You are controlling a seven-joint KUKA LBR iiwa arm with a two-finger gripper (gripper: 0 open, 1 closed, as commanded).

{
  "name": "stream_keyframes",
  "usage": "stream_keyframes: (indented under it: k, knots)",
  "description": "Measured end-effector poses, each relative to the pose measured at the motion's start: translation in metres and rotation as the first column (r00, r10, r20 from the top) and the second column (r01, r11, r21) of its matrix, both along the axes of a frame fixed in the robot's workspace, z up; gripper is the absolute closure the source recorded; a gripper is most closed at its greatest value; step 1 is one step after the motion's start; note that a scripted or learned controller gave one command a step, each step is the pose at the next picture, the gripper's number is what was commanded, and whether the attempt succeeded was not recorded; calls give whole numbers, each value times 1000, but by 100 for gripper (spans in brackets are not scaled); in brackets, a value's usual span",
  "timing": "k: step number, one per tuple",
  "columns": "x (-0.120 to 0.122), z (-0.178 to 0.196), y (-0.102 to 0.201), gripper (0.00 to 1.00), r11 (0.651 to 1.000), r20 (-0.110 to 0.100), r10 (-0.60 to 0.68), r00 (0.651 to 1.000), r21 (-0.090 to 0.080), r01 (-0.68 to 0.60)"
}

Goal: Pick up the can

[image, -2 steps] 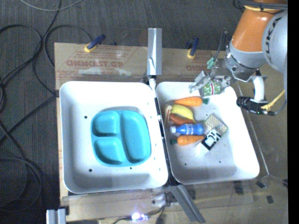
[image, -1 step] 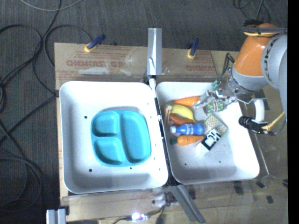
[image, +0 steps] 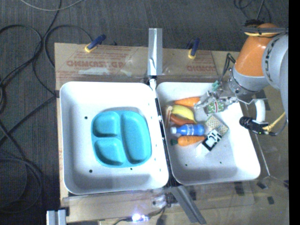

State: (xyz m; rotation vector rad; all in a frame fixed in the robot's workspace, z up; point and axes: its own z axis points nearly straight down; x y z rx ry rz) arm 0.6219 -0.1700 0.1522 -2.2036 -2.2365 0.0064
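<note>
Gripper: the grey two-finger gripper [image: 212,102] sits low over the back of the right white bin [image: 243,165], clamped around the can.
Can: the small green-and-white metal can [image: 217,106] is tilted between the fingers, above the pile.
Pile: two orange carrots [image: 187,101], a yellow banana-like piece [image: 183,112], a blue-and-white bottle [image: 188,130].
Left bin: a blue sectioned plastic tray [image: 122,137] lies inside.

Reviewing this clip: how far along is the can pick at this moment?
Approach looks done: the gripper sits low in the right bin, right at the can near the bin's upper edge. In hand: closing in on the can; a firm grasp is not clear. Left: lifting it away from the carrots, bottle and other items.
</note>
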Motion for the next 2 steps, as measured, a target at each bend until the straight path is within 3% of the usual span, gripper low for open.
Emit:
stream_keyframes:
  k: [1, 2]
  knots:
    - [35, -61, -31, 0, 995, 1, 96, 995, 2, -96]
    - [35, -53, -30, 100, 995, -2, 98, 995, 2, -98]
